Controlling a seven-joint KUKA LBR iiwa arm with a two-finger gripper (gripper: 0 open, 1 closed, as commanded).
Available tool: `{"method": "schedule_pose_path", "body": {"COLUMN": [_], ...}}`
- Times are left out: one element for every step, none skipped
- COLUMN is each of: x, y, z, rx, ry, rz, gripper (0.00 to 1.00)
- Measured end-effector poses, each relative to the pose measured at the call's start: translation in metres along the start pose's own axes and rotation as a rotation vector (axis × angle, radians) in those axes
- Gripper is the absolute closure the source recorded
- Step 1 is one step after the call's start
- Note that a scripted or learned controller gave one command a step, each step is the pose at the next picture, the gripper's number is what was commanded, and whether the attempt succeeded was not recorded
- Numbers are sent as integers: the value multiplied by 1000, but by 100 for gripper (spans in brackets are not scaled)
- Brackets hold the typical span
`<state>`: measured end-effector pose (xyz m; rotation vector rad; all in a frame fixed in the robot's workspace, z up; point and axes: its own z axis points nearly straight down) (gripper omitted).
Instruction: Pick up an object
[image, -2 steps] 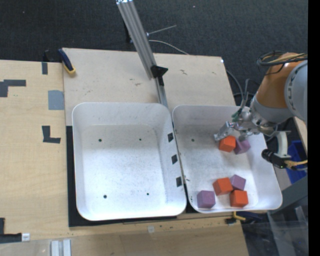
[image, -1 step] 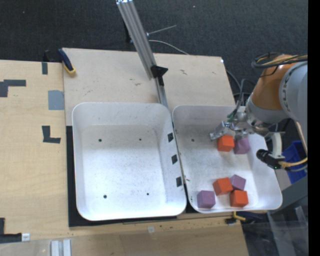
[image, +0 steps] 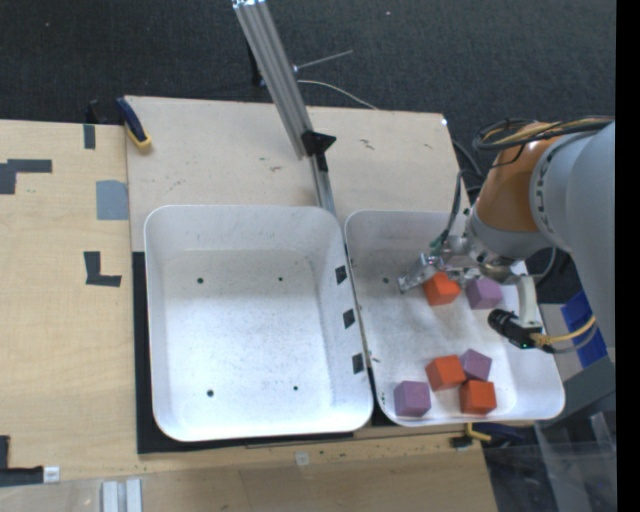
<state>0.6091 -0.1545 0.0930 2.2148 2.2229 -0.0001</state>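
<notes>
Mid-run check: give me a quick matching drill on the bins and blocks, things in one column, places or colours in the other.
Things:
1. left bin
2. block under the gripper
3. block nearest the divider, front
4. clamp on the bench, far left

Descriptions:
A. purple
B. blue and yellow
C. orange
D. holds no blocks

Pairs: 1-D, 2-C, 3-A, 4-B
</notes>
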Motion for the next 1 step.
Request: {"method": "schedule_pose_path", "body": {"x": [0], "y": [-1], "z": [-9], "rx": [5], "ry": [3], "rz": [1], "gripper": [100]}}
